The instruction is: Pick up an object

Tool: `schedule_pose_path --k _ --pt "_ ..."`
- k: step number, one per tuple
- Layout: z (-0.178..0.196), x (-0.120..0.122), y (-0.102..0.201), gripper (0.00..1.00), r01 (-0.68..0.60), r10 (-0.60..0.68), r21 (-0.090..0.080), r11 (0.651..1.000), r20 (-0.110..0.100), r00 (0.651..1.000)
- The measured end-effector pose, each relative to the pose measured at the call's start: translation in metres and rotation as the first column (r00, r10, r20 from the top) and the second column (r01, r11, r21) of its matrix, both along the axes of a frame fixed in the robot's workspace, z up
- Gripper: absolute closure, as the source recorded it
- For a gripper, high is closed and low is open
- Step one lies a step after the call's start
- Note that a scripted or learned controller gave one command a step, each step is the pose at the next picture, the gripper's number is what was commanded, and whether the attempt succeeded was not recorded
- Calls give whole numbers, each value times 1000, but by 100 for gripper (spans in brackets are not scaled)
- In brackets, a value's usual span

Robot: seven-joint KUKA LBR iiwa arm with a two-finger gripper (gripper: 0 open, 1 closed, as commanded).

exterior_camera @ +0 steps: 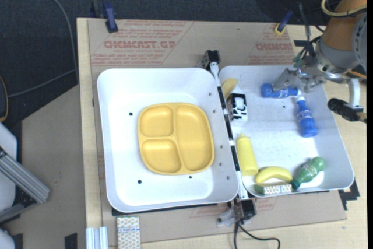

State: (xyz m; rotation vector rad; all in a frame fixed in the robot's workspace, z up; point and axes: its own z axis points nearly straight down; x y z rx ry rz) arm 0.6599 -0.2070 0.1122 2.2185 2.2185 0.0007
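Observation:
My gripper point(298, 80) hangs low over the far part of the right bin point(341, 151), at the end of the grey arm with its orange band point(349, 3). Directly under and just left of it lies a small blue object point(273, 91), partly covered by the gripper. Whether the two touch is unclear. A blue bottle point(305, 118) lies a little nearer, below the gripper. Along the front of the bin sit a banana point(273, 174), a green bottle point(309, 171) and a yellow cylinder point(246, 154).
The left bin point(116, 125) holds a yellow divided plate point(175, 138). Against the right bin's left wall lie a black-and-white item point(236, 107) and a pale yellow piece point(228, 86). A small patterned box point(274, 189) rests at the front rim. Blue clamps point(109, 16) grip the bench's far edge.

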Motion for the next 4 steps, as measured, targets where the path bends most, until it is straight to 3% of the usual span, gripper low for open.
schedule_pose_path --k 1,2,4 --pt "-27 -27 -12 0 -4 4 11 1000 -3 1000" --pt "-26 -42 -12 0 -5 5 10 1000 -2 1000" --pt "-28 -91 34 0 0 0 4 1000 -5 1000"
